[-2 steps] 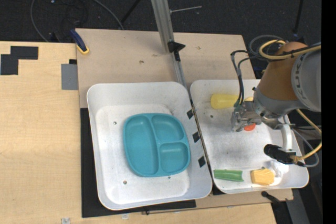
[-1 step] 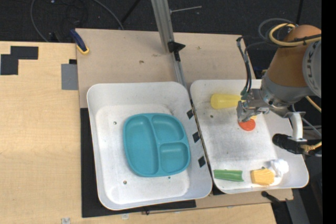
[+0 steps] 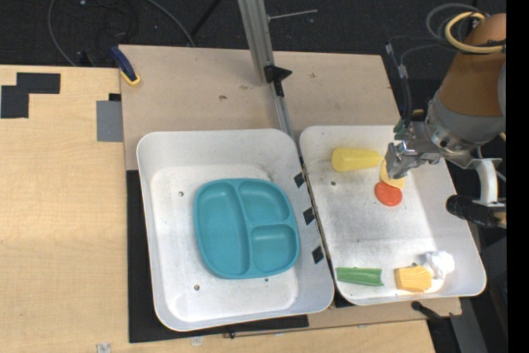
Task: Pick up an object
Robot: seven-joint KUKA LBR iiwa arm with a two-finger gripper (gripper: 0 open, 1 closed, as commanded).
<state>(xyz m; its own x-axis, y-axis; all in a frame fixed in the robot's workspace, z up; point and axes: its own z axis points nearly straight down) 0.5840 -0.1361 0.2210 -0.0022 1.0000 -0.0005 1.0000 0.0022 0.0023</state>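
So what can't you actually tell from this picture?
- Gripper: too small and blurred to tell whether it has hold of anything; it sits just above the orange piece.
- Yellow piece: its right end is hidden behind the gripper.
- Pale thing in the right bin's near corner: too blurred to name, and partly covered by the yellow-orange piece.
- Arm: cut off by the right edge.
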